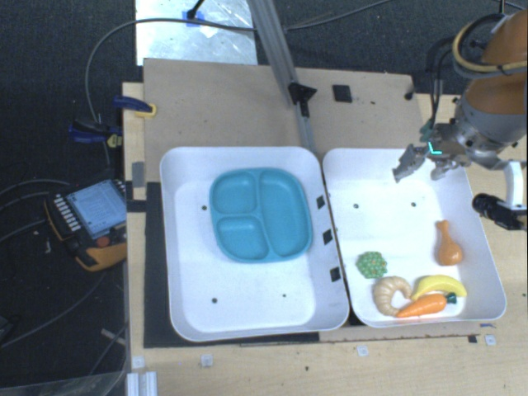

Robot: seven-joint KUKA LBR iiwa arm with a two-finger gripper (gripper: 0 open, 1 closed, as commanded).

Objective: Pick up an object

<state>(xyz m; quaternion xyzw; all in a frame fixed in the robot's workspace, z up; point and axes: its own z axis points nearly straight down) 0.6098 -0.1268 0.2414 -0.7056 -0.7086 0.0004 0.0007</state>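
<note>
Both bins white: left bin (190,304), right bin (388,196). Divided plate (261,214) plain light blue. Broccoli (371,263) green, speckled. Banana (439,285) yellow. Carrot (422,305) orange with green tip. Croissant (390,291) pale tan. Drumstick (447,243) orange-brown. Desk (223,106) tan. Claw (425,163) grey with a small cyan light.

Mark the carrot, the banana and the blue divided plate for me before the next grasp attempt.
carrot (422,306), camera view, middle of its orange body.
banana (440,285), camera view, middle of the yellow curve.
blue divided plate (261,214), camera view, ridge where its three compartments meet.
</note>
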